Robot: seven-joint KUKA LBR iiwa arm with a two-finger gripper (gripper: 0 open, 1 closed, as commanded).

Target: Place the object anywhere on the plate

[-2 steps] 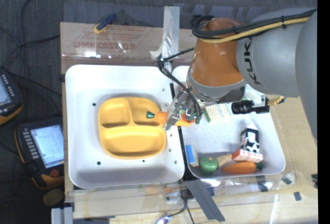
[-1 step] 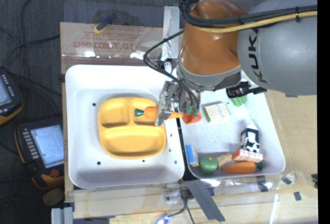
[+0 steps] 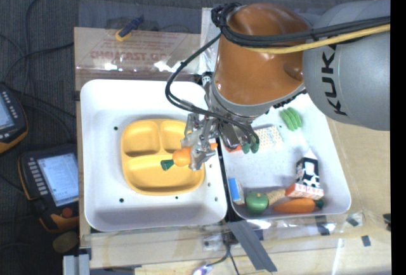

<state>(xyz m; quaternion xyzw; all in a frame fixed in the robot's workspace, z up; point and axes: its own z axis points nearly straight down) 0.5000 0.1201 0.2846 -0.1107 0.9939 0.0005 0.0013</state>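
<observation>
**Gripper over the plate's right rim, orange object at its tip**

I am watching the gripper [image 3: 198, 148] hanging just left of frame centre, over the right rim of the yellow plate [image 3: 147, 140]. A small orange object [image 3: 181, 157] with a green end is sitting at the fingertips, over the plate's lower right compartment. I cannot tell whether the fingers are pinching it or merely touching it, nor how far apart they are standing; the metal parts are blurring together there.

The plate is lying in the left bin [image 3: 101, 204], with bare white floor showing to its left and below it. Its right edge is running close to the wall shared with the right bin [image 3: 339, 185], so room on that side is tight.

The arm [image 3: 266, 58] is covering the upper part of the right bin. Along that bin's lower edge I am making out a green round item [image 3: 257, 202], an orange carrot shape [image 3: 295, 206], a small carton [image 3: 308, 179] and a blue piece [image 3: 235, 190]. A green item [image 3: 291, 118] is lying near the arm's edge.
</observation>
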